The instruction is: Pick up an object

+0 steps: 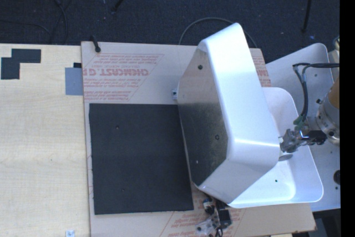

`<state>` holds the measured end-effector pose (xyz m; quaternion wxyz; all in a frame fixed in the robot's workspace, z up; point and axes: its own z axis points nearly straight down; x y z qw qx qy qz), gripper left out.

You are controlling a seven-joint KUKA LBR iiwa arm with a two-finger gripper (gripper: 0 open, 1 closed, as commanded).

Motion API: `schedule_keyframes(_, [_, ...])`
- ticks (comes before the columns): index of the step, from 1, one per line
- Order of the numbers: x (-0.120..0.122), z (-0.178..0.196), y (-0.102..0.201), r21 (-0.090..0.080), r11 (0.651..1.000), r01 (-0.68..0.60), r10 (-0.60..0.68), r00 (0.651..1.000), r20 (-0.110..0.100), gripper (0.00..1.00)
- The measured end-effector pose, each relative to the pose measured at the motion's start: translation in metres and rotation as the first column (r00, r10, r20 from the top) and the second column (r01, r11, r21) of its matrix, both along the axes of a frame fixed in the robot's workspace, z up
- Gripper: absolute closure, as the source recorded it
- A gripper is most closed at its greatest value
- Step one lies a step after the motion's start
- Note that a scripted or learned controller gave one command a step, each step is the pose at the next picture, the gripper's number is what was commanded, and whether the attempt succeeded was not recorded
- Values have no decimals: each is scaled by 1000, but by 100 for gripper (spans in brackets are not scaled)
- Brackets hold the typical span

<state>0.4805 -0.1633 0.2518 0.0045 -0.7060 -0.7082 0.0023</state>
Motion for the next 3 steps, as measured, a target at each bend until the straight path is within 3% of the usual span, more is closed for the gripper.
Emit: schedule_keyframes(3, [14, -11, 152, -4, 1000, 2, -2, 1000, -2, 100])
